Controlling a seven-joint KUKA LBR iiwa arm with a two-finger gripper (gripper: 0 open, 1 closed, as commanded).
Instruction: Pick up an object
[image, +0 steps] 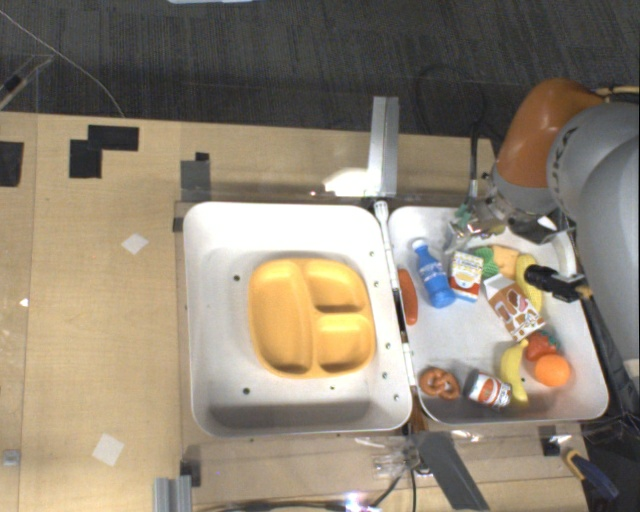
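Camera view: at the right bin's (598, 395) one o'clock the gripper (472, 222) hovers, grip state indeterminate. The blue bottle (433, 274), judged light, rigid, slippery, is best grasped mid-body.

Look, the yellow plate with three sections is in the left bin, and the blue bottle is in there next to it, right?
Not quite. The yellow plate is in the left bin, but the camera view shows the blue bottle in the right bin, lying among the other toys near the hot dog.
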